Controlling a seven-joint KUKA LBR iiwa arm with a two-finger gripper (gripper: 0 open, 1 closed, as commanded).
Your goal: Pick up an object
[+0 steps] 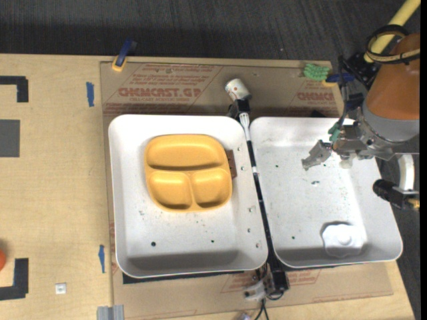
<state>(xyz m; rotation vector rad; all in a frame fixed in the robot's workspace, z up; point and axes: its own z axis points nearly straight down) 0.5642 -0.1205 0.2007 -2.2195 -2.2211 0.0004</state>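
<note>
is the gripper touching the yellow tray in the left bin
Apart. The camera view shows the gripper over the right bin, while the yellow tray lies in the left bin, with the bins' rims between them.

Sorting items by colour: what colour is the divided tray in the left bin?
Yellow-orange, plain, no pattern; the divided tray shows clearly in the camera view.

Light wooden bench (53, 199) bearing brown cardboard sheet (167, 89), topped by two white bins: left bin (127, 245), right bin (373, 245), edges touching.
</note>
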